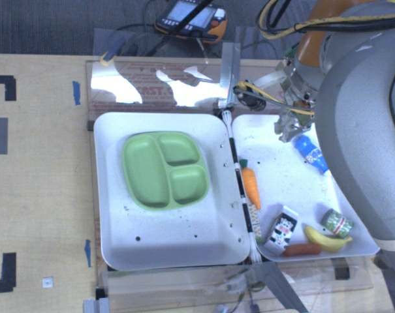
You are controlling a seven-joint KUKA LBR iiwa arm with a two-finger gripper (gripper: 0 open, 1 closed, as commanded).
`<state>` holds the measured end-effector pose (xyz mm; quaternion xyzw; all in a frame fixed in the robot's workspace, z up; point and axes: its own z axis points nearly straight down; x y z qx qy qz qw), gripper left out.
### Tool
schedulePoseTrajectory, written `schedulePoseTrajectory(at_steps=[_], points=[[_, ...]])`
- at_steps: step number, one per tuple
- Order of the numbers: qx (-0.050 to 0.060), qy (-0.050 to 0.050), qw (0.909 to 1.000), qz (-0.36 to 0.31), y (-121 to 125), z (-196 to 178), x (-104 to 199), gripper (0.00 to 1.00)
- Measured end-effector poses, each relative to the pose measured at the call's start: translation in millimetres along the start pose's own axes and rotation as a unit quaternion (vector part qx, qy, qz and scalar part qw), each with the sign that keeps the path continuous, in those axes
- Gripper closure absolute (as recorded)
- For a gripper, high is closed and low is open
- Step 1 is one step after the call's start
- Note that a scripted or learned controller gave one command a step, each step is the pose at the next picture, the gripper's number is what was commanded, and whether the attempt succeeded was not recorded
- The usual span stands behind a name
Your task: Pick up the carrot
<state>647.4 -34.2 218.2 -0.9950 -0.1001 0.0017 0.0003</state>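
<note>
The carrot (251,184) is orange with a green top. It lies lengthwise in the right bin (275,155), close against that bin's left wall. My gripper (286,131) hangs over the back of the right bin, up and to the right of the carrot and clearly apart from it. A blue bottle (311,152) lies just to the gripper's right. Nothing shows in the gripper.
A green divided plate (164,169) sits in the left bin (112,227). The right bin's front holds a small milk carton (282,230), a red sausage (303,249), a banana (328,238) and a green can (337,223). My arm covers the bin's right side.
</note>
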Motion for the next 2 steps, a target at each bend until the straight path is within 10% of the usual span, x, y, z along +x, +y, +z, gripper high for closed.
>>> schedulePoseTrajectory(at_steps=[1,2], points=[[0.0,-0.001,0.9997,-0.024,98.1,-38.9,-19.0,1.0],[0.001,-0.002,0.9999,-0.011,104.1,-16.4,-62.2,1.0]])
